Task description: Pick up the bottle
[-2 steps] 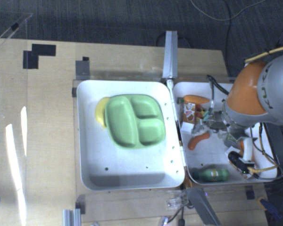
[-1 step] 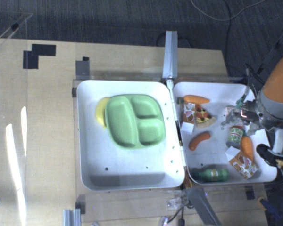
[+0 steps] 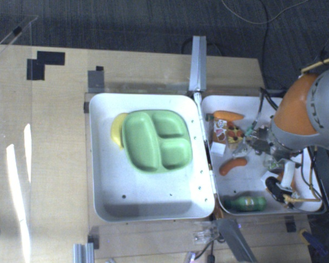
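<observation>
I'm watching the bottle lying on its side at the bottom of the right bin, long axis running left-right. The gripper is hovering above it, toward frame top, and I'm not seeing anything held.

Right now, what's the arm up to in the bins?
The grey arm with the orange band is reaching into the right white bin, its tool over the clutter near the orange carrot-shaped toy and red sausage-shaped toy. The green plastic bottle lies on its side at the bin's near edge, apart from the tool. The green sectioned plate sits in the left bin.
</observation>
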Tool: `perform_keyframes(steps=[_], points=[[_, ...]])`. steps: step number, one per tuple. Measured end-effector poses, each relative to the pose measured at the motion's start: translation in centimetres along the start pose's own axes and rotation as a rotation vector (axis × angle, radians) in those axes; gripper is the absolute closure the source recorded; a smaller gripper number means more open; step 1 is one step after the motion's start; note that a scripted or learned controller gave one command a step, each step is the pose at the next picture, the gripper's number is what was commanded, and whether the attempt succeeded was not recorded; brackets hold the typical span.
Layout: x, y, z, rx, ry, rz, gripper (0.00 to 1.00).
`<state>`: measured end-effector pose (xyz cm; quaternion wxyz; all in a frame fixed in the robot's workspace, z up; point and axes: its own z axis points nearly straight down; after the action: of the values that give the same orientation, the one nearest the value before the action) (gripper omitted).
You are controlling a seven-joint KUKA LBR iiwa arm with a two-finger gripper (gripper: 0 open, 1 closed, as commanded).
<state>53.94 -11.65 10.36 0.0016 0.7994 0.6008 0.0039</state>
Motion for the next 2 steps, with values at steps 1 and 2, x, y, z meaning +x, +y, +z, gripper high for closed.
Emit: perform_keyframes(steps=[1, 2], points=[[-3.3, 1.2, -3.1, -0.005, 0.016, 0.037, 0.0], [-2.2, -0.8, -0.9, -0.017, 0.013, -0.178, 0.0]])
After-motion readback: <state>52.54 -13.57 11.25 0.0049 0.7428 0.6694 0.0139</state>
